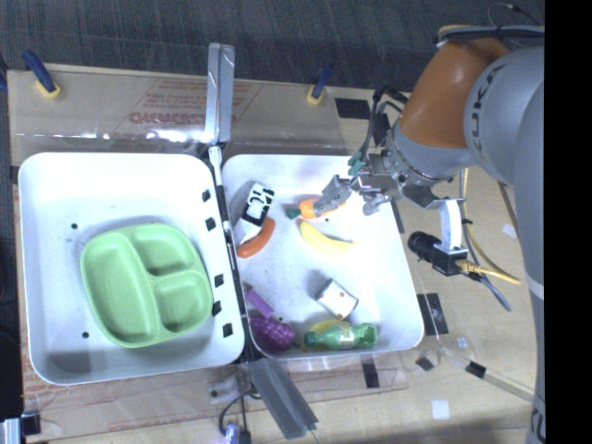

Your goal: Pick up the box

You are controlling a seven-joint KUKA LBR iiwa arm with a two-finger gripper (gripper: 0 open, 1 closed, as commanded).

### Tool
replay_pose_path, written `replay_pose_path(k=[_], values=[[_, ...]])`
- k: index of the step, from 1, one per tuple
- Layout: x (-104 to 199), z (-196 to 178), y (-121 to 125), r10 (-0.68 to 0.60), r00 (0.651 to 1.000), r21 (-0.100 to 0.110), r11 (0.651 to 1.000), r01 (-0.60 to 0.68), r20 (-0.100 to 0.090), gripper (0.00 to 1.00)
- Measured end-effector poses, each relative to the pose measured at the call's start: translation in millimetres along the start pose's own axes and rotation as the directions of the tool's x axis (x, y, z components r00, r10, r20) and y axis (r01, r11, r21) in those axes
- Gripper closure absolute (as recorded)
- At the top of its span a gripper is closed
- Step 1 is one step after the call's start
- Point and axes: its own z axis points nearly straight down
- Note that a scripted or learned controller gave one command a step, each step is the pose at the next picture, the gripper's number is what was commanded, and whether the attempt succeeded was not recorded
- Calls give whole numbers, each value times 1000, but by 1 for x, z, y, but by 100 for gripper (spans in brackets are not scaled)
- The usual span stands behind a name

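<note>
A small white box (pixel 337 297) with an orange spot lies tilted in the lower middle of the right bin (pixel 393 276). A black and white carton (pixel 258 203) stands near that bin's upper left. My gripper (pixel 354 196) hangs over the bin's upper right part, above the carrot (pixel 309 210) and the banana (pixel 325 238). Its fingers (pixel 332 193) are open with nothing between them. The white box is well below and slightly left of the gripper, apart from it.
A red sausage (pixel 256 239) lies below the carton. A green bottle (pixel 343 336) and purple grapes (pixel 271 331) rest along the right bin's front wall. The left bin (pixel 46 202) holds a green divided tray (pixel 148 283). A metal divider (pixel 219 91) stands between the bins.
</note>
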Motion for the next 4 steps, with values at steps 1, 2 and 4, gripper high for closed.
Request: replay_pose_path(k=[1, 2, 4], values=[[52, 141, -32, -78, 997, 0, 997, 78, 1, 0], [56, 141, -82, -70, 998, -1, 998, 70, 0, 0], [119, 41, -66, 198, 980, 0, 980, -198, 0, 0]])
